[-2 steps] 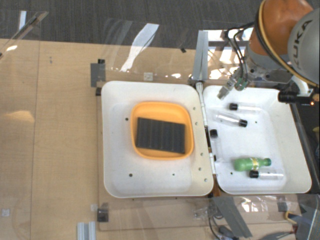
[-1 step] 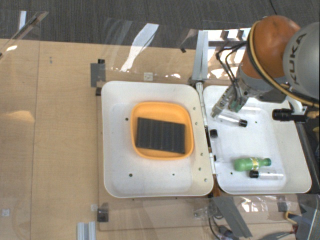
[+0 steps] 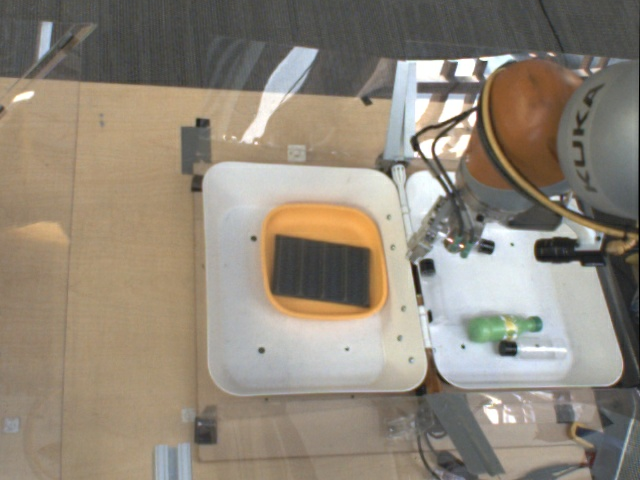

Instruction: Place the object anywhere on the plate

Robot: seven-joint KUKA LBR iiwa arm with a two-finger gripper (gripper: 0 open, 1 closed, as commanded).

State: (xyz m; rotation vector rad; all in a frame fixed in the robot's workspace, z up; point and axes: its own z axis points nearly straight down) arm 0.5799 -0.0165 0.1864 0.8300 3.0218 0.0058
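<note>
An orange plate (image 3: 322,236) lies in the left white bin (image 3: 240,358). A dark ribbed rectangular slab (image 3: 322,271) covers most of the plate's middle. In the right white bin (image 3: 590,338) a small green bottle (image 3: 502,327) lies on its side near the front. A thin clear tube with a black cap (image 3: 533,348) lies just in front of the bottle. My gripper (image 3: 436,240) hangs over the left edge of the right bin, close to the wall between the bins, above and left of the bottle. Nothing can be made out in it.
The grey arm with its orange band (image 3: 525,118) fills the upper right, over the back of the right bin. A black fitting (image 3: 556,251) sticks out near the wrist. Metal brackets (image 3: 196,146) stand on the wooden bench around the bins.
</note>
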